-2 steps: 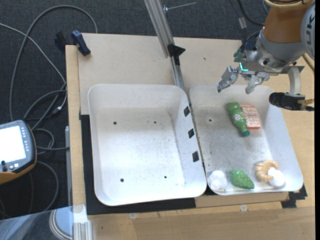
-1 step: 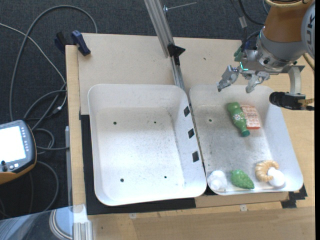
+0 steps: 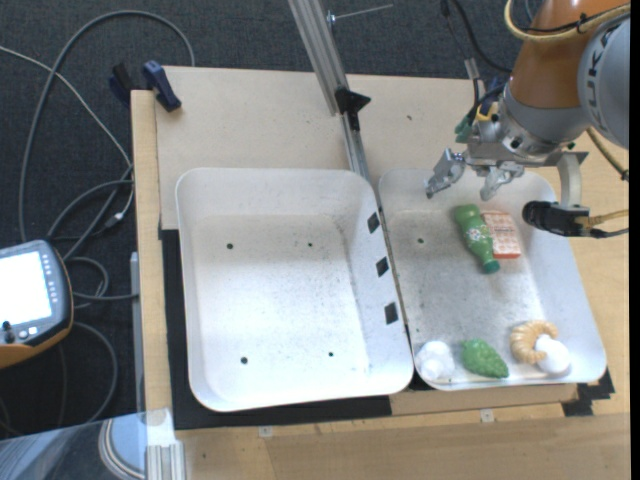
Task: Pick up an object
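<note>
My gripper (image 3: 470, 179) hangs over the far edge of the right bin (image 3: 440, 278), its two metal fingers spread apart with nothing between them. Just in front of it lies a green bottle (image 3: 476, 236) with a pink-and-white packet (image 3: 502, 234) touching its right side. Along the near edge of the same bin sit a white ball (image 3: 435, 359), a green leafy toy (image 3: 484, 358) and a tan-and-white toy (image 3: 538, 345).
The left bin (image 3: 270, 288) lies beside the right one, split by a ridge with black marks. A metal pole (image 3: 318, 43) slants up from the bench's far middle. A blue clamp (image 3: 160, 83) grips the far-left corner. Cables and a pendant (image 3: 30, 298) lie left of the bench.
</note>
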